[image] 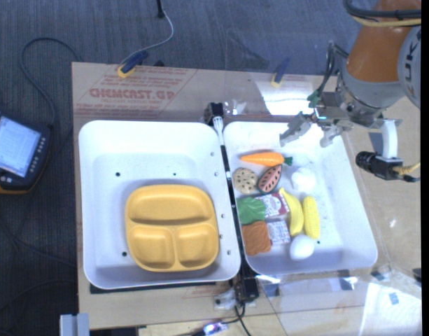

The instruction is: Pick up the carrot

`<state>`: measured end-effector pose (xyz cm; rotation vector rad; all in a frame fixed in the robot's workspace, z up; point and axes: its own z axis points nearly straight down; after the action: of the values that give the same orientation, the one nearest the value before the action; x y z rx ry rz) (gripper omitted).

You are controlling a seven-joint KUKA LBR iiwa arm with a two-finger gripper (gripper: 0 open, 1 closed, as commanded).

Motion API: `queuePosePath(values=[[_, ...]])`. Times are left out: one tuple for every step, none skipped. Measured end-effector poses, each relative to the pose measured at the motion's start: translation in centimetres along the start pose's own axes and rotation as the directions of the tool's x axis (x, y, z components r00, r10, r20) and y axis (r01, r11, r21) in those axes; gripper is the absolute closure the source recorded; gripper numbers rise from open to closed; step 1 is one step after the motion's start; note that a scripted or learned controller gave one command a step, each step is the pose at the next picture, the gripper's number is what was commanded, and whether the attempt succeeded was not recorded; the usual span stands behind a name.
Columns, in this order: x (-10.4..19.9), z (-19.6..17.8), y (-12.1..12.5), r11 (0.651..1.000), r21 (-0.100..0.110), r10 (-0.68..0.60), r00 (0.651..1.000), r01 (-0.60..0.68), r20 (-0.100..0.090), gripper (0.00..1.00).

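Note:
An orange carrot (262,158) with a green tip lies across the far part of the right bin (347,208), pointing left. My gripper (312,131) hangs above the bin's far right corner, to the right of the carrot and a little beyond it. Its two grey fingers (293,129) are spread apart, open, with nothing between them.
Near the carrot lie a cookie (244,180), a watermelon slice (269,179), a white egg (303,181), a banana (294,211), corn (311,217), a green packet (263,207) and another egg (301,247). The left bin (102,152) holds a yellow divided tray (172,226). A tablet (15,149) sits far left.

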<state>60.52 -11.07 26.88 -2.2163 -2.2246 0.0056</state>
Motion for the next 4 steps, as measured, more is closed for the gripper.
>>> queuePosePath(values=[[-0.2,11.4,2.4,0.988,0.01,-0.156,0.988,0.156,-0.002,0.0],[-0.3,17.8,4.4,0.999,-0.011,-0.042,0.999,0.042,0.001,0.0],[-0.4,16.6,4.5,0.999,-0.014,-0.045,0.999,0.045,0.006,1.0],[-0.4,16.7,4.5,0.999,-0.014,-0.044,0.999,0.044,0.005,0.0]])
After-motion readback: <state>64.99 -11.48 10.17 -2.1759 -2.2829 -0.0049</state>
